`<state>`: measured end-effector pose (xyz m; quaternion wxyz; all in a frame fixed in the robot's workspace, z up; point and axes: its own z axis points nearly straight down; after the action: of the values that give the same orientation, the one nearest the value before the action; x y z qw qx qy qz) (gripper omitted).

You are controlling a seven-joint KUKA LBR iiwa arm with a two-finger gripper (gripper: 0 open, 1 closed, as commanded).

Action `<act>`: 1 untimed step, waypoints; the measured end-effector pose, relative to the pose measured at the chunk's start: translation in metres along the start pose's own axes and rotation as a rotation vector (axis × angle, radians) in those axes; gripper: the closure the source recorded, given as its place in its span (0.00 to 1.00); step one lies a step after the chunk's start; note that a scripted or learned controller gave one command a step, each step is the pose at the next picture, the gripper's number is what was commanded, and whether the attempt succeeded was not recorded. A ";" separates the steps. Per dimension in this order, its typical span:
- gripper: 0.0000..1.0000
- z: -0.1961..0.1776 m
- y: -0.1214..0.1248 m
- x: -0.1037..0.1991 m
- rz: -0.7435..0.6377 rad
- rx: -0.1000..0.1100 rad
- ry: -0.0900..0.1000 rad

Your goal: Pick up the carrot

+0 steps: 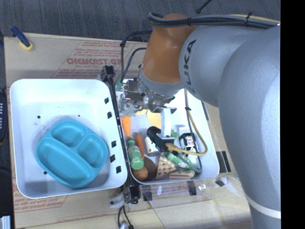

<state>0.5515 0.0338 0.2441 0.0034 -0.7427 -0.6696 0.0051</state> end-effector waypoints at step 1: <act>1.00 0.051 -0.022 0.020 0.159 0.001 0.000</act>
<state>0.5315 0.0555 0.1937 0.0036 -0.7934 -0.6087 0.0056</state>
